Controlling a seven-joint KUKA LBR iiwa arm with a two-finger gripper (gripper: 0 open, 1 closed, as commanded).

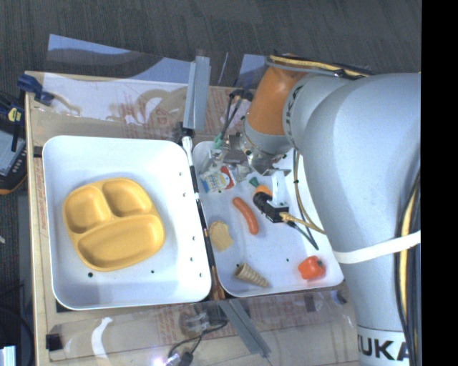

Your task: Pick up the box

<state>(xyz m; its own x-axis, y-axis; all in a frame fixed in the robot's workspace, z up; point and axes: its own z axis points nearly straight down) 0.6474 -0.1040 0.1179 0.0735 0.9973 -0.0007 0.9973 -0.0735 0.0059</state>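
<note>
Looking down at a slant, we see a pale wooden bench point(107, 107) with brownish stains along its upper part, set on a dark, ribbed floor point(143, 21) that fills the top of the frame. A grey metal bar point(195, 93) stands at the upper middle, above the seam between the two bins, and another bar point(247, 330) lies slantwise at the bottom centre. The left bin point(54, 271) takes up the left half and holds a yellow divided plate point(114, 221). The right bin point(286, 264) sits just beside it, partly covered by the arm point(358, 157), which fills the right of the frame, its orange band point(272, 100) at the upper middle. The gripper point(230, 154) is down over the upper left corner of the right bin, and we cannot tell whether it is open or closed. The box point(218, 179), small with red, blue and white print, lies in that same corner, just below the gripper and close to the bin's left wall; we cannot tell whether the two touch. Lower in the right bin lie a sausage point(246, 215) near the middle, a tan cookie point(220, 235) by the left wall, a cone point(252, 274) near the bottom rim, and an orange fruit point(311, 268) at the lower right.
</note>
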